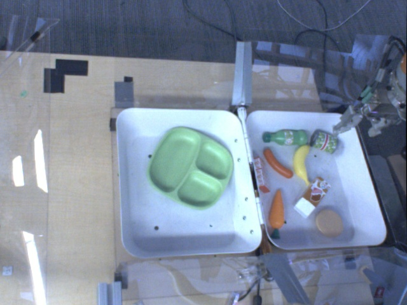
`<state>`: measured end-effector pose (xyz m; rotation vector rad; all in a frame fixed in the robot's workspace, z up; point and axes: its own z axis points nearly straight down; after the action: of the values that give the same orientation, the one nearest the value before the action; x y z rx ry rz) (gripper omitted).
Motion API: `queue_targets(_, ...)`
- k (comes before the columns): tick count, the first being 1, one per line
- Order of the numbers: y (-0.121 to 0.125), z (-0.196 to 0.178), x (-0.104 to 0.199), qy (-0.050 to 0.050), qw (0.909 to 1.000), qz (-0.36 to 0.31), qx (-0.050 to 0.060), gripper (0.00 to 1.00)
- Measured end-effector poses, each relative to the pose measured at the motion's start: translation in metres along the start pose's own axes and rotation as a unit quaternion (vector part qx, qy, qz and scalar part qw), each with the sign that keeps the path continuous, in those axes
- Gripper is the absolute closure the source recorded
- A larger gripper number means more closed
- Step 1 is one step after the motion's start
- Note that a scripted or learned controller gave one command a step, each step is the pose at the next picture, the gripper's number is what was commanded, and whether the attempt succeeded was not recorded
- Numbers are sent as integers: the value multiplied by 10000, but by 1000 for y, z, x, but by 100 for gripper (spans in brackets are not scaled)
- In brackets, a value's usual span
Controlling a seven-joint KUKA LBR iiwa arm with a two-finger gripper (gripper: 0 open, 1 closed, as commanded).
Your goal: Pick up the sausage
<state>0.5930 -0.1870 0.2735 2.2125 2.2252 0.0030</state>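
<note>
Two white bins are sitting side by side on the bench [76, 189]. The left bin [133, 227] is carrying a green sectioned tray [191, 166], lying slightly turned at the bin's middle.

The right bin [369, 215] is holding the loose items. The sausage [278, 162] is lying flat in the bin's left half, toward the far edge, angled from far-left to near-right. It is resting just below the green bottle [285, 137], which is lying on its side along the far edge, and just left of the banana [301, 162]; contact with either is not determinable. A small can [324, 142] is lying near the far right corner. A carrot [276, 210] is lying along the left wall toward the near edge. A small carton [314, 194] is sitting near the bin's middle, and a round tan disc [329, 222] is lying toward the near right corner.

The hand [356, 116] is hanging at the far right corner of the right bin, beside the can and well apart from the sausage. Whether it is spread or pressed together cannot be told; nothing is showing in its grip.
</note>
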Motion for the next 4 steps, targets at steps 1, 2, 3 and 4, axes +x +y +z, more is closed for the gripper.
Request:
queue_targets(1,-15,104,62,7,9981,614,14,0)
queue_targets(2,1,185,87,0,9999,134,-38,0)
queue_targets(3,-54,184,59,-7,9970,-777,-56,0)
queue_targets(4,5,185,95,6,10000,16,-44,0)
